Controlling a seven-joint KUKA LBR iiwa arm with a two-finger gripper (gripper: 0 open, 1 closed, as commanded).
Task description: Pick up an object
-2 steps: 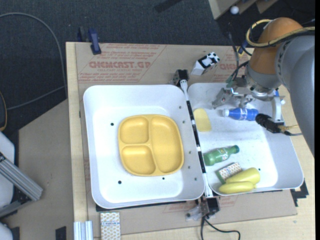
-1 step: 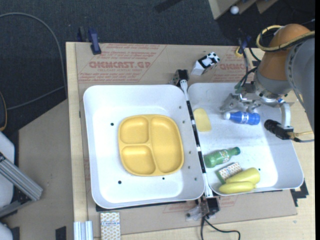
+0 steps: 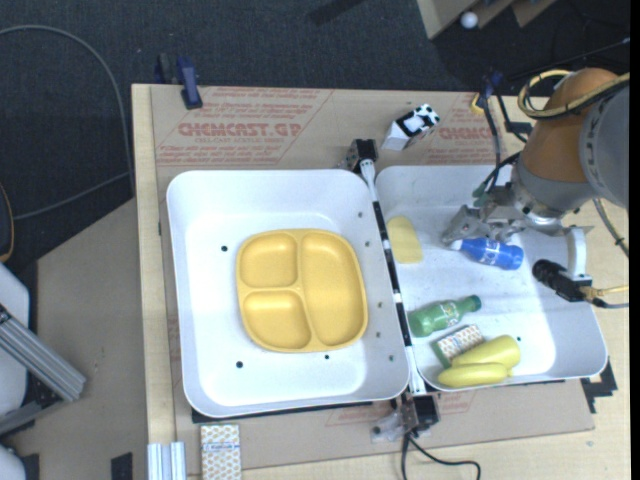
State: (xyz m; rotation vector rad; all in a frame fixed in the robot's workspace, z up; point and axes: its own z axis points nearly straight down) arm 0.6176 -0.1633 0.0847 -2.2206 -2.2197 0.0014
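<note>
My gripper (image 3: 483, 228) hangs low in the right bin (image 3: 575, 343), near its far side, and is open. A blue bottle (image 3: 494, 254) lies on its side right beneath and just in front of the fingertips; I do not see it clasped between them. Further objects in that bin are a pale yellow block (image 3: 404, 239) by the left wall, a green bottle (image 3: 443, 315), a small wrapped bar (image 3: 459, 342) and a yellow banana-shaped toy (image 3: 481, 362) at the front.
The left bin (image 3: 200, 268) holds a yellow divided plate (image 3: 300, 290). A black cable and plug (image 3: 560, 280) trail from the wrist over the right bin's right side. A black-and-white fitting (image 3: 413, 124) sits on the cardboard behind the bins.
</note>
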